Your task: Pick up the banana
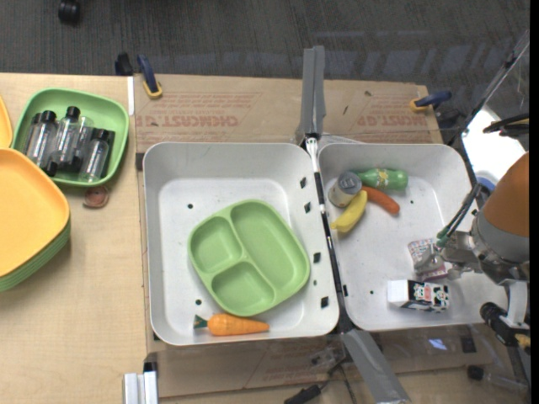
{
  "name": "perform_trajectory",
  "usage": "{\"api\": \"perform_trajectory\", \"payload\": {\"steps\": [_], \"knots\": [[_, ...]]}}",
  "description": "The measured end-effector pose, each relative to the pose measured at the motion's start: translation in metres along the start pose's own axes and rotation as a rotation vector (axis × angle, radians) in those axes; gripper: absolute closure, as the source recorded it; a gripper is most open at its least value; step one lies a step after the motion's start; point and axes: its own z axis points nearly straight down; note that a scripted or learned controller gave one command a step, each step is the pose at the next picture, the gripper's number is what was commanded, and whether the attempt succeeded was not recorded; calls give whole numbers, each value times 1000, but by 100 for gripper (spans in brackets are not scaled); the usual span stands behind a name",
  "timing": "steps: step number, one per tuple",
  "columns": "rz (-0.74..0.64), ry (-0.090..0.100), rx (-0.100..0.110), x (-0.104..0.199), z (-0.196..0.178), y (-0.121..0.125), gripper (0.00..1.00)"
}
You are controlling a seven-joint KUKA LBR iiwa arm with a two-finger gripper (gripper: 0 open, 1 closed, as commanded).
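Banana [351, 212]: lying among clutter, upper left of right bin [450, 305]; approaching from above is advisable
Pincer [431, 259]: hovering well apart; grip state indiscernible

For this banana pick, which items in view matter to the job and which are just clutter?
Belongs to the job:
banana, right bin
gripper, right bin, apart from the banana

Lying about:
green bottle
small jar
chili pepper
small carton
green divided plate
carrot
tray of vials
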Motion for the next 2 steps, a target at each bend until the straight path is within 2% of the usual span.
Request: {"api": "perform_trajectory", "payload": {"steps": [1,2], "knots": [[-20,-1,-1,-22,-44,4,100],[-327,-2,-3,9,-87,-1,100]]}}
